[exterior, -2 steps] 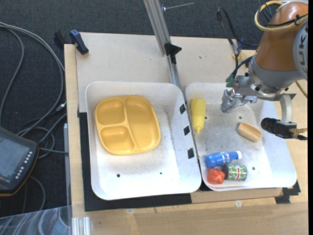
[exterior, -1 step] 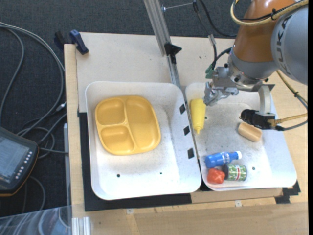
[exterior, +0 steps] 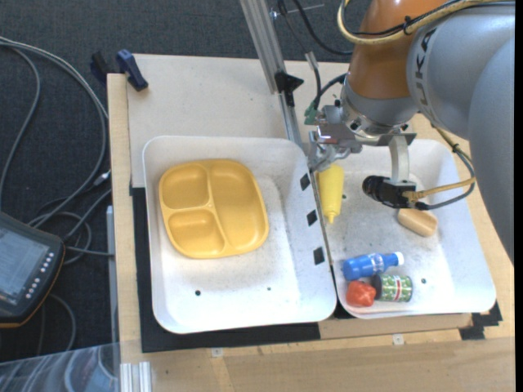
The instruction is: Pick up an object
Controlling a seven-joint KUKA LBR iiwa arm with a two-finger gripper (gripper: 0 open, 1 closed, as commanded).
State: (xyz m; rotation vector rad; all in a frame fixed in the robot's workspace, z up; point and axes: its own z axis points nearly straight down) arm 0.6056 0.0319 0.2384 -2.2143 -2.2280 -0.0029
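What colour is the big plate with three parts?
The plate is yellow all over, plain in the camera view.

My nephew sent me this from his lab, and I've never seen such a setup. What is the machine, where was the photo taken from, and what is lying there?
The big grey and orange shape is a robot arm reaching in from the right. At its end is a two-finger gripper, which serves as its hand. One camera fixed above the bench looks down at a slant. The left bin holds a yellow divided plate. The right bin holds a yellow squeeze bottle just below the gripper, a tan block, a blue and white bottle, a small red thing and a green patterned can. I cannot tell whether the yellow bottle is actually gripped.
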